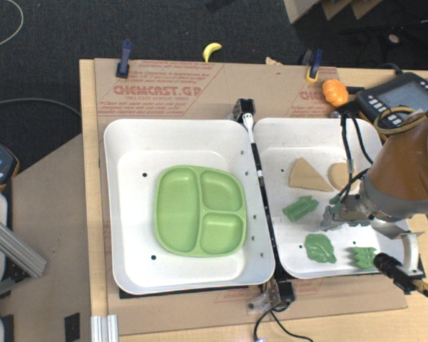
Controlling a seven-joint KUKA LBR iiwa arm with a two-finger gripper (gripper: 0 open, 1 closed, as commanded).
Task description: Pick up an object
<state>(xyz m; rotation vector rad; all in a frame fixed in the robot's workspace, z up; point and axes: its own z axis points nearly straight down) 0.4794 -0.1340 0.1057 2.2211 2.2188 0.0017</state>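
With the gripper (333,218) hovering just above the round green toy (319,248), its closure unclear, descend squarely over it.

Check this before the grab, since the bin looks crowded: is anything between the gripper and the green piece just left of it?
Nothing visible. The gripper sits just right of the green piece, with bare bin floor between.

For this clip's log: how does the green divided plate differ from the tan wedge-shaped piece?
The green divided plate lies in the left bin; the tan wedge lies in the right bin. The plate is light green, the wedge tan. The plate is far larger, rounded and split into three compartments, while the wedge is a small plain triangle. The plate sits far from the gripper, the wedge close to it. Both lie flat and untouched.
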